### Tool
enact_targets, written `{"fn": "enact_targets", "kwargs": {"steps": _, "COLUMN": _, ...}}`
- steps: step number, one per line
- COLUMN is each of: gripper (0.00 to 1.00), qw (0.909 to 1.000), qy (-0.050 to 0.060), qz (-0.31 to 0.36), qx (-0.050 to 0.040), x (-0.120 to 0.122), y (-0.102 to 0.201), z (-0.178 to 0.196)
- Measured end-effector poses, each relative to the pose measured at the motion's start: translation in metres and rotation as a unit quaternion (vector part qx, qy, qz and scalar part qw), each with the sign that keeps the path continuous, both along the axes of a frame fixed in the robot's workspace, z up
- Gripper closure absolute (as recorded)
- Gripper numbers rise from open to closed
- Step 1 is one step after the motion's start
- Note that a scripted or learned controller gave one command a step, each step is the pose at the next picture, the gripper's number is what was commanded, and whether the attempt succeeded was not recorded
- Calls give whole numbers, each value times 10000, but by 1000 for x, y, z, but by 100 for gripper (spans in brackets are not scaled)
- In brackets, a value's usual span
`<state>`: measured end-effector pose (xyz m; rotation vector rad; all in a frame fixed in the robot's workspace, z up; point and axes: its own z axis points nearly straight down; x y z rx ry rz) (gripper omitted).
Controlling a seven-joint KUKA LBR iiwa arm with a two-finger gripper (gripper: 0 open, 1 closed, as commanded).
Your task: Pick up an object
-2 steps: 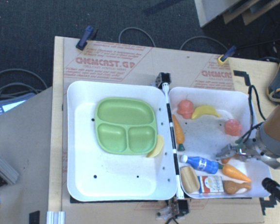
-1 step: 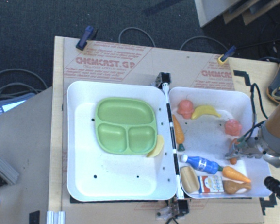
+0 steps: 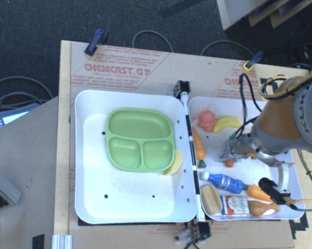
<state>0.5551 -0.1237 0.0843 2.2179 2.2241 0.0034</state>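
Your hand [image 3: 233, 151] sits low in the right bin [image 3: 294, 185], grip state unclear. Just below it lies a small orange object [image 3: 229, 163]; its long axis can't be judged.

Bench [image 3: 123, 64] topped with printed brown cardboard. Two shallow white bins sit on it side by side, touching: left bin [image 3: 88, 158], right bin [image 3: 297, 185]. Blue clamps at back edge [image 3: 95, 41].
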Motion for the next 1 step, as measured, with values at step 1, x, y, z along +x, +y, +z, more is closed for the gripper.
{"fn": "enact_targets", "kwargs": {"steps": 1, "gripper": 100, "qw": 10000, "qy": -8, "qz": -5, "qx": -4, "x": 59, "y": 50, "z": 102}}
